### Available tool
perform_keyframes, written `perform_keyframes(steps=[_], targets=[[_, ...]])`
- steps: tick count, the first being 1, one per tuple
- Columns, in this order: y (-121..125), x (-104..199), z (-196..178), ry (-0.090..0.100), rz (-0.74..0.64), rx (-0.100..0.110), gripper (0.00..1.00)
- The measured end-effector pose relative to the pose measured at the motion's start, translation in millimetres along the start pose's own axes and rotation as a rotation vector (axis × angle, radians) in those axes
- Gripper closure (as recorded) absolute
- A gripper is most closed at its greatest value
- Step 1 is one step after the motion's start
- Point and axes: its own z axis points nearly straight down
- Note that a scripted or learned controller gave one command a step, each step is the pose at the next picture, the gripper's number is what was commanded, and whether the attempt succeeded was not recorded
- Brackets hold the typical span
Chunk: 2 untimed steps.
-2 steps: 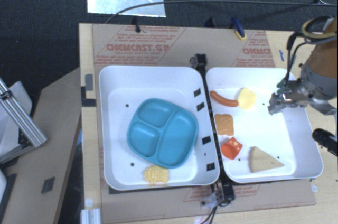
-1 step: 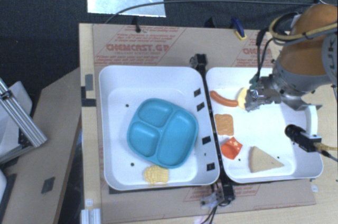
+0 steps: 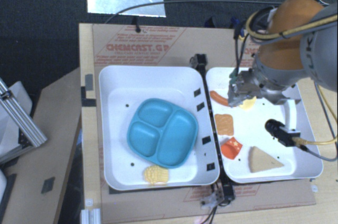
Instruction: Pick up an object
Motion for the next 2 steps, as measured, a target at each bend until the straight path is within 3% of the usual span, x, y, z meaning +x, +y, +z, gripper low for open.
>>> perform_keyframes(steps=[2], targets=[[8.5,91.6,21.9,0.000,0.001,0.004,1.00]])
